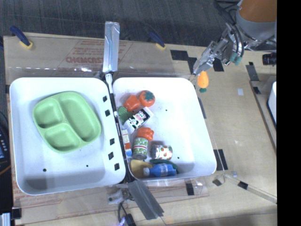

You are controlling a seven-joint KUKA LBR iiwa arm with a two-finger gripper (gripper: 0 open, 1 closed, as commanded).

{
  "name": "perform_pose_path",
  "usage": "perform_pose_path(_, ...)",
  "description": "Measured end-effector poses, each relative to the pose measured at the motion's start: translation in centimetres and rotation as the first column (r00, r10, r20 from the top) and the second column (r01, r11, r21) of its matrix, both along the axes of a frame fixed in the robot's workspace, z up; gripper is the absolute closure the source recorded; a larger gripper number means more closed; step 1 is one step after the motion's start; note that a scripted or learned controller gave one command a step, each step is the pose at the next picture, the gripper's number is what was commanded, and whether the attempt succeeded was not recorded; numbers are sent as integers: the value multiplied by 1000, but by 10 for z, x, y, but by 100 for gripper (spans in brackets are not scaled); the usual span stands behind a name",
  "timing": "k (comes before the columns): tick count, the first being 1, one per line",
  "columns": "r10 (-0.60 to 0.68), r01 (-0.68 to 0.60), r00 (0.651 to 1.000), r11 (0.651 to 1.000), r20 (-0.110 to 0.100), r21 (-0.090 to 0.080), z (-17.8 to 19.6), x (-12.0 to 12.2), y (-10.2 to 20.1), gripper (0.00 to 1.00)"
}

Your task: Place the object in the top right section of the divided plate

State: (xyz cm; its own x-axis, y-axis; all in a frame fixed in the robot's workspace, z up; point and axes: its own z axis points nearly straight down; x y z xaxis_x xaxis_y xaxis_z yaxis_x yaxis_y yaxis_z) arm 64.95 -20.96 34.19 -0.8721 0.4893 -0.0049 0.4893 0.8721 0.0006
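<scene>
A green divided plate point(67, 121) lies in the left white bin point(28, 173); it has two small sections on its left and one large section on its right. My gripper point(201, 72) hangs over the far right corner of the right bin point(188, 126). A small orange toy with a green tip point(202, 81) sits at its fingertips, pinched from above and lifted off the bench. The arm comes in from the upper right.
The right bin holds several toys along its left side: a red tomato point(146, 97), a cow-patterned carton point(138, 119), two small cans point(161, 151) and a blue bottle point(160, 170). A grey taped divider point(111, 46) runs between the bins.
</scene>
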Motion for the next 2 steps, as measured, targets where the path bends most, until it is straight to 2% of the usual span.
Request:
perform_pose_path(1, 304, -304, 953, 953, 0, -3, 48, -27, 0, 100)
perform_pose_path(2, 307, -307, 952, 952, 3, -6, 59, -26, 0, 100)
